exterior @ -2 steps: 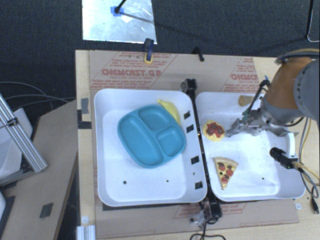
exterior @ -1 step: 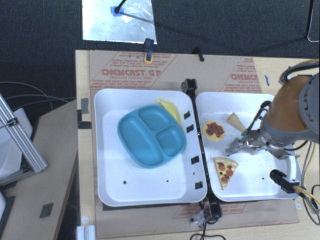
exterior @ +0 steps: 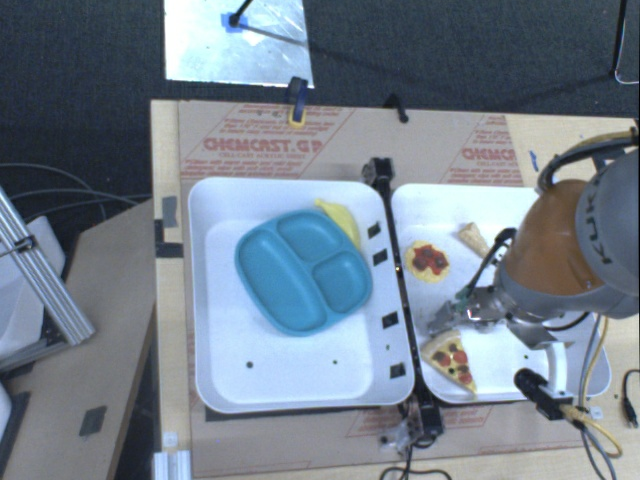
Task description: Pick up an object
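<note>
Reaching in from the right, the arm (exterior: pixel 570 238) hangs low over the right bin (exterior: pixel 500 200), its jaws (exterior: pixel 452 315) pointing left toward the divider; whether they are released or clenched cannot be told, the metal tips blurring against the white floor. Nearest the camera lies a pizza slice (exterior: pixel 450 357), just below the jaws and close beside them, its long axis running diagonally from upper left to lower right. Contact between the two cannot be judged. Beyond the jaws sits a round pizza (exterior: pixel 429 261), then a tan wedge (exterior: pixel 473 237) near the bin's far wall. The arm's bulk hides the bin's right half. Across the divider, the left bin (exterior: pixel 230 368) holds a blue tray (exterior: pixel 303 270) with a yellow piece (exterior: pixel 340 218) tucked at its far edge, partly covered.
</note>
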Controlling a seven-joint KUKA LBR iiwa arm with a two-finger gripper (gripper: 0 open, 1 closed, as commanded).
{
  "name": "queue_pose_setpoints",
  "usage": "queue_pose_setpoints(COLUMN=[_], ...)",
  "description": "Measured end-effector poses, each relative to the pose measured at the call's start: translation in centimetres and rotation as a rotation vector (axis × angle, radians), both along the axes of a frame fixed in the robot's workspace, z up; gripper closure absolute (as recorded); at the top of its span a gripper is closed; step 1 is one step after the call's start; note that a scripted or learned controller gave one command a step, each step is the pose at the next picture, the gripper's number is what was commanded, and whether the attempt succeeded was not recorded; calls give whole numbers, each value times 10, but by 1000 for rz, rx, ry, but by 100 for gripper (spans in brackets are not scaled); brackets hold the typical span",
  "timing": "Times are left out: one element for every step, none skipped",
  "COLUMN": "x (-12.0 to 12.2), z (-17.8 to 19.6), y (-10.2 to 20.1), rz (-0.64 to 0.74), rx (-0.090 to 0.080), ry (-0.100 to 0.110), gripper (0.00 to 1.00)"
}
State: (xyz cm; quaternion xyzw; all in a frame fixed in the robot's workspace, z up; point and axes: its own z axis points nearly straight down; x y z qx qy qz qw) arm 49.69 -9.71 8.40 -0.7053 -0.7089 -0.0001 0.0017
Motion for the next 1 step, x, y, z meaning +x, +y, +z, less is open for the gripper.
queue_pose_setpoints(x=[-7], z=[103], y=[80], rz=[1], rx=[-2], ry=[-5], gripper=[0])
